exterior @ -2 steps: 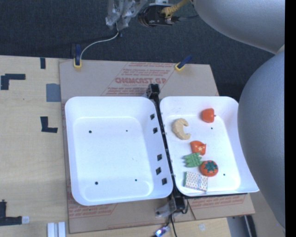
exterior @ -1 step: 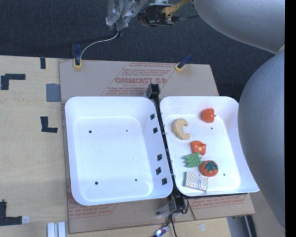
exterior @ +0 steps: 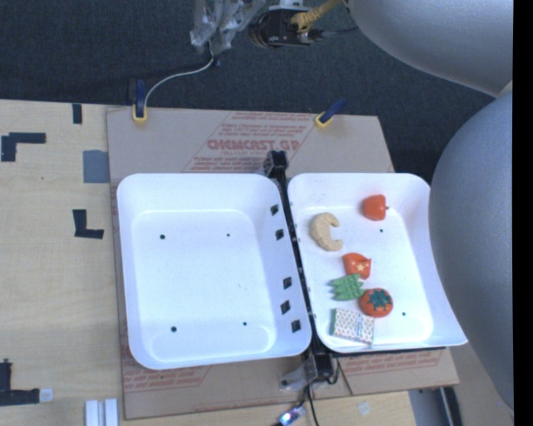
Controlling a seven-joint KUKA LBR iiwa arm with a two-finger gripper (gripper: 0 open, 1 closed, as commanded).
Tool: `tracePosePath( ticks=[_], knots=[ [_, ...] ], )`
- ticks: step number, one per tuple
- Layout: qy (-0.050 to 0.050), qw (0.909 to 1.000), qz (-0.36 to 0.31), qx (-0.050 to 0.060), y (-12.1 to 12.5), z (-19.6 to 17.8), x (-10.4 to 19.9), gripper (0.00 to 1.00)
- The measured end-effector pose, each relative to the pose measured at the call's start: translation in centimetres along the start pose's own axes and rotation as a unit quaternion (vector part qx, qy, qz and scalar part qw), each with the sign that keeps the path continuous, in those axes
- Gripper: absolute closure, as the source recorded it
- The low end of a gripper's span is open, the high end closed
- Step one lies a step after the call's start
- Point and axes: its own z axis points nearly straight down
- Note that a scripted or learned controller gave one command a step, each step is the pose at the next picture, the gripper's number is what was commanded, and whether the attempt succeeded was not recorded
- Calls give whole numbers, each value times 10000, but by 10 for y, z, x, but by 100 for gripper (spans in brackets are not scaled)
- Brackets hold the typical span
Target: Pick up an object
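Note:
The right bin (exterior: 416,250) holds several small items. There is a red pepper-like piece (exterior: 375,207) at the back and a tan croissant (exterior: 326,231) near the divider. An orange-red piece (exterior: 356,265), a green leafy piece (exterior: 346,288) and a red tomato (exterior: 376,302) lie further forward. A patterned flat pad (exterior: 353,326) sits at the front. My gripper (exterior: 218,25) is high at the top of the view, beyond the bench's far edge, well away from both bins, and looks blurred.
The left bin (exterior: 200,266) sits beside the right one on a cardboard sheet (exterior: 250,141) held by two clamps (exterior: 137,100). The arm's grey body (exterior: 483,166) looms along the right side over the right bin's edge.

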Motion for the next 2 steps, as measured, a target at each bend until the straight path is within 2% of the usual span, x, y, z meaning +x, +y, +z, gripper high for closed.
tracePosePath(
  ticks=[2],
  knots=[
    [1, 10000, 0, 1, 0, 0, 0, 100]
  ],
)
